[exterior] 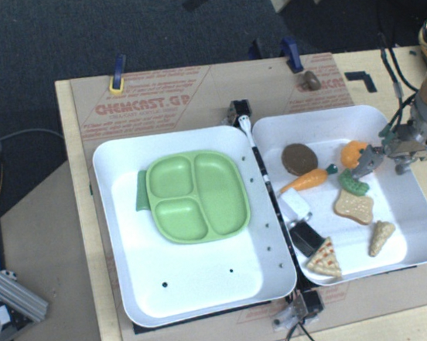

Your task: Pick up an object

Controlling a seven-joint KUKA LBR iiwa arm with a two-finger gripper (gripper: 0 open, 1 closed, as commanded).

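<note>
Two shallow white plastic bins sit side by side on a brown cardboard-covered bench [187,91], the left bin [122,217] and the right bin [414,209] touching along their inner edges. In the left bin a light green plastic plate with three compartments [199,196] lies near the far edge, resting on a darker green flat piece [140,191] that pokes out at its left side. The right bin holds the small toy foods: a dark brown round cookie-like disc [299,158] toward the far left corner, an orange plastic carrot [308,180] just in front of it pointing at the inner wall, a small orange rounded piece [352,154] near the middle of the far side, a green leafy piece [353,184] just in front of that, a tan slice of toast [354,208] in the middle, a beige cone-shaped piece [380,236] toward the near right corner, a pizza slice [323,259] at the near left corner, and a white piece [296,208] and a black block [306,235] along the inner wall. The grey arm reaches in over the right edge of the right bin, and its gripper [368,158] hangs just beside the orange rounded piece and above the green leafy piece; whether it is open or closed cannot be told, and nothing is visibly held.
</note>
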